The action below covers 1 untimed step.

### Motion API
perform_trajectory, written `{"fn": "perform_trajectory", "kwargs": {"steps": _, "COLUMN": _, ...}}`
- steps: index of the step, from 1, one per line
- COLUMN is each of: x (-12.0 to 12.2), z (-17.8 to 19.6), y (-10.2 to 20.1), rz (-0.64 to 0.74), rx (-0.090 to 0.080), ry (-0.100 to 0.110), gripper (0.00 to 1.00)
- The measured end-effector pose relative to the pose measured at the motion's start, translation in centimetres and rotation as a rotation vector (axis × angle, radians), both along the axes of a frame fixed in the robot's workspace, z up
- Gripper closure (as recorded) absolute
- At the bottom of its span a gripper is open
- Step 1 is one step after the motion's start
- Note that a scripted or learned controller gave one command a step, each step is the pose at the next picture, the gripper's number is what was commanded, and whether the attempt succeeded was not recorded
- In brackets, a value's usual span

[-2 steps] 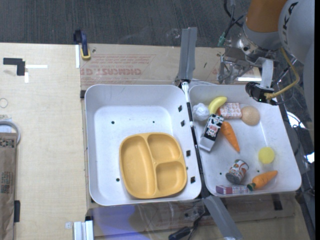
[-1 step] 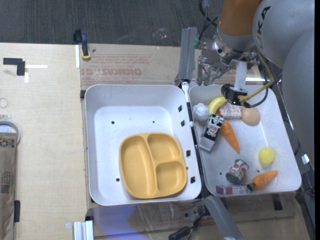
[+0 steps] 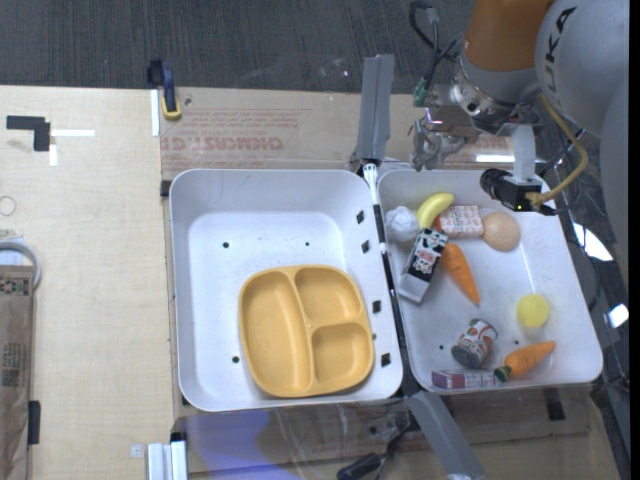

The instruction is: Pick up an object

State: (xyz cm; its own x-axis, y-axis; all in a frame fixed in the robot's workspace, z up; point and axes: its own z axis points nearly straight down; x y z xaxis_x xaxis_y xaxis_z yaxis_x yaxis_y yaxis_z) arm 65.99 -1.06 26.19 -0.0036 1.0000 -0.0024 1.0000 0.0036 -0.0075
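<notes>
Our tool [image 3: 432,151] hovers at twelve o'clock over the right bin [image 3: 580,298], grip unreadable; we'd drop straight onto the banana [image 3: 434,208], squaring up first.

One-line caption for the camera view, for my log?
Pincer above right bin's far edge; yellow tray in left bin.

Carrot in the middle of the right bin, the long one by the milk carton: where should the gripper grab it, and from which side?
Grip the carrot across its thicker upper half, coming straight down from above. It lies flat and slanted, so turn the fingers crosswise to its length. The milk carton touches its left side near the top, so aim slightly lower, where both flanks look free. The gripper hangs above the bin's far edge.
</notes>
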Motion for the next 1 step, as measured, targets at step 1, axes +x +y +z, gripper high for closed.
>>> {"fn": "perform_trajectory", "kwargs": {"steps": 1, "x": -4.70, "z": -4.05, "y": -3.12, "rz": 0.262, "rx": 0.003, "ry": -0.001, "gripper": 1.00}}
